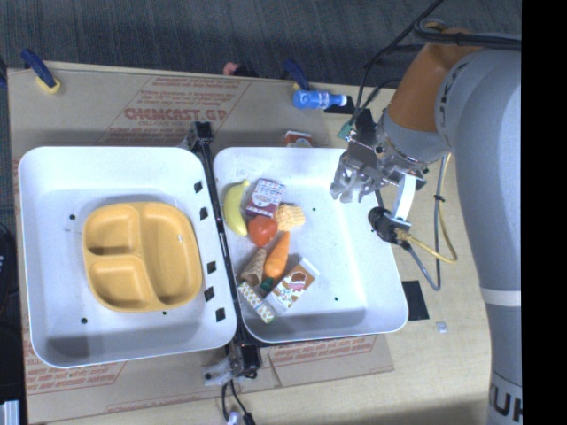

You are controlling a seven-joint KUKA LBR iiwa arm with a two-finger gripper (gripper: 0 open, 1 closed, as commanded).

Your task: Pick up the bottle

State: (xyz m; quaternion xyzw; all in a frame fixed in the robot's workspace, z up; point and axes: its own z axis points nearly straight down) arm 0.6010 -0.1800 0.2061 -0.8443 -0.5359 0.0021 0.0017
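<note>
The big grey arm (483, 193) is closest to the camera, and it comes in from the right with its orange band (421, 87) up high. At its end is the claw (353, 184), and it hangs over the top right part of the right bin (354, 299). The bottle for this job is hard to pick out. The small blue thing (314, 100) lying on the cardboard (177, 104), outside the right bin and just past its top edge, looks like a little bottle to me, but I am not sure. Inside the right bin, over by its left wall, is a heap of toy food: a banana (234, 209), a purple box (265, 197), a tomato (262, 230), a carrot (277, 253) and a snack pack (292, 283). Left of the right bin is the other bin (44, 326), with a yellow plate (142, 255) in it. To do this step well, I think the claw should go right over the bottle, turn to match its long side, and come down slowly so it does not roll away. I cannot tell how wide the claw is. Nothing seems to be in it, and it looks apart from all the toys.
</note>
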